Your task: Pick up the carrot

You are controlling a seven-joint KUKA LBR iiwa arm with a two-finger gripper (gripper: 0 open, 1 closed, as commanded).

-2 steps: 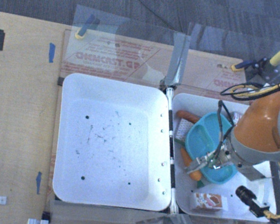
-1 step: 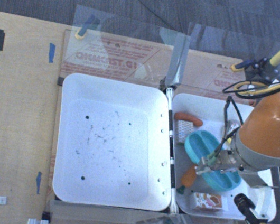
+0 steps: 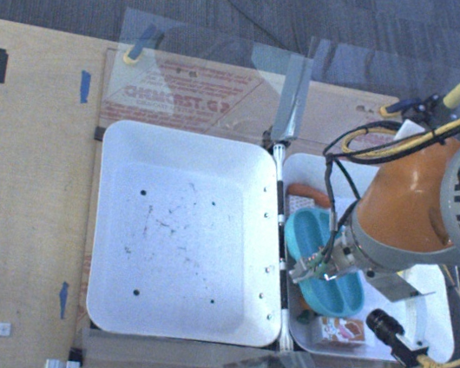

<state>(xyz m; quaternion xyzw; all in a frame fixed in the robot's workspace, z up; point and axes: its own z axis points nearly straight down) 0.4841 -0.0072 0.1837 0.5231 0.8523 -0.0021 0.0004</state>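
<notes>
The carrot shows as a short orange strip at the far end of the right bin, partly hidden by the arm. My gripper hangs lower in that bin, directly over a teal blue bowl-like object. It sits a short way nearer the camera than the carrot and is not touching it. The grey and orange wrist covers most of the right bin.
The left bin lies beside the right one, with a metal divider at the far end of the gap between them. A small printed packet lies at the near end of the right bin. Yellow and black cables loop above the wrist.
</notes>
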